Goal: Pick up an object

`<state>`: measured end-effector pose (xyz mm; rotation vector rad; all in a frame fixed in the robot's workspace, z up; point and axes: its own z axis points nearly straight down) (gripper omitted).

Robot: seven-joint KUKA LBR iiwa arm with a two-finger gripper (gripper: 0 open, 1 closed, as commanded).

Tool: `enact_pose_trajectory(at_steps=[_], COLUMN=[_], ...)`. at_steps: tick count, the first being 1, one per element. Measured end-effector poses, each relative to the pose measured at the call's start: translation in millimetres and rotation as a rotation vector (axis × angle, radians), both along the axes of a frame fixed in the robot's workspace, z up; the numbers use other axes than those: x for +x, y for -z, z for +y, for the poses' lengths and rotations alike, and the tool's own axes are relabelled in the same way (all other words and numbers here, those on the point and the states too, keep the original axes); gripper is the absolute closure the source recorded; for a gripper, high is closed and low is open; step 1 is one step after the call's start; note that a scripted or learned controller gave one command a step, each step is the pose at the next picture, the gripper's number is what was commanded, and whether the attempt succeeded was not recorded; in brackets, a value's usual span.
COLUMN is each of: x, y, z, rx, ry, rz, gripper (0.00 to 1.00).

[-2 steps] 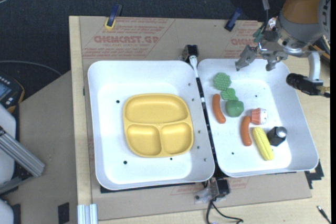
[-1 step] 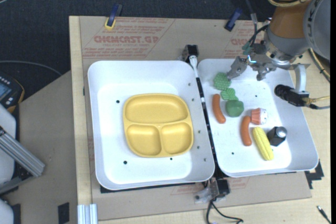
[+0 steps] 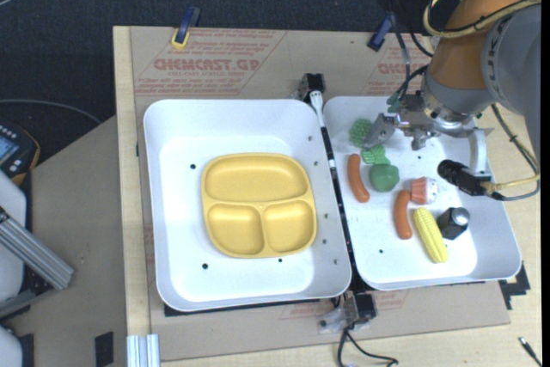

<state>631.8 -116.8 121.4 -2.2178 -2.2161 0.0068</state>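
Note:
In the right bin (image 3: 481, 258) lie several toy foods. A green leafy piece (image 3: 361, 131), a small green block (image 3: 375, 155) and a green ball (image 3: 384, 177) cluster at its upper left. An orange sausage (image 3: 357, 178) lies by the bin's left wall. A second orange sausage (image 3: 402, 214), a yellow corn cob (image 3: 430, 235), a small orange-and-white piece (image 3: 419, 191) and a black-and-white knob (image 3: 454, 222) sit lower down. My gripper (image 3: 400, 133) hovers at the bin's upper part, just right of the green leafy piece, open, with nothing between its fingers.
The left bin (image 3: 172, 185) holds a yellow divided plate (image 3: 258, 204). The grey arm with its orange band (image 3: 471, 17) comes in over the right bin's top right corner. A black part with a cable (image 3: 461, 177) hangs off the wrist.

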Motion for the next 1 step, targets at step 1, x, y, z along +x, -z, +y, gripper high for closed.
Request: enact_pose_trajectory(at_steps=[1], x=[-0.9], y=[39.4], z=[0.8], rx=[0.0], ry=[-0.001], rz=[-0.001], gripper=[0.0])
